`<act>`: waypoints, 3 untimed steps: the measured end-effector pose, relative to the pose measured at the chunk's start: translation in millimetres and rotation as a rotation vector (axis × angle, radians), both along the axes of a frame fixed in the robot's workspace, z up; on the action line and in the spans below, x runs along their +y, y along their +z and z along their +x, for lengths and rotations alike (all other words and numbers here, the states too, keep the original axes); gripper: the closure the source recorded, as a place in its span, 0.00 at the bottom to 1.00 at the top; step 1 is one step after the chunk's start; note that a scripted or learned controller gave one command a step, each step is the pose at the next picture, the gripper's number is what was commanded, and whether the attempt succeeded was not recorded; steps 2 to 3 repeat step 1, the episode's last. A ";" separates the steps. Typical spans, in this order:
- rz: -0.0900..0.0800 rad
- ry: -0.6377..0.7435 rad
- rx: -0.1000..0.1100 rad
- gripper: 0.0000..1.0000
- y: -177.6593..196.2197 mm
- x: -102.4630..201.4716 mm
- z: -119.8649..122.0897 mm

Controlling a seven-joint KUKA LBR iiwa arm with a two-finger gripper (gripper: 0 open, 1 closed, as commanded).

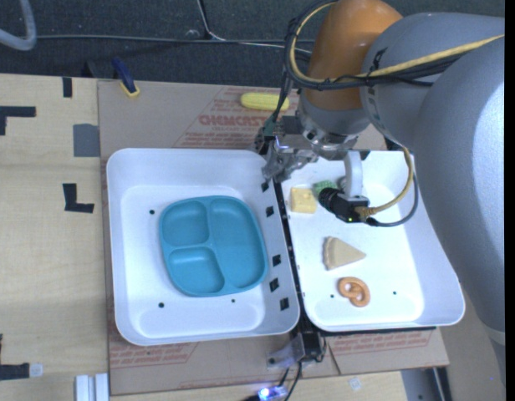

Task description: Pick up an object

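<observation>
- Gripper [282, 164] hangs at the top of the divider between the two bins, wrist bulk above it; cannot tell its state from this slant.
- Nearest candidate: pale yellow cheese-like cube [303, 200], just right of and below the gripper in the right bin [433, 295], beside a small green piece [323, 188].
- Farther down the same bin: tan wedge [342, 252], then pretzel [354, 291]. They lie well apart, probably so each can be grasped singly.
- Left of the gripper: left bin [128, 224] with teal divided plate [212, 245], likely a drop target.
- Nothing visibly held; pick seems not yet made.
</observation>
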State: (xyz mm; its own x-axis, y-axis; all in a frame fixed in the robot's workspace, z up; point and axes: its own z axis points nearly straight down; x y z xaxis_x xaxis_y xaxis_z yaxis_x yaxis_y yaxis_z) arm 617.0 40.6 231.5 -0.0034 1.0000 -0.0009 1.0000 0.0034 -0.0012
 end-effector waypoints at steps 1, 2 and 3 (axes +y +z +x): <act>0.000 0.001 0.002 1.00 -10.5 49.8 -3.5; 0.000 0.001 0.002 1.00 -10.5 49.8 -3.5; 0.000 0.001 0.002 1.00 -10.5 49.8 -3.5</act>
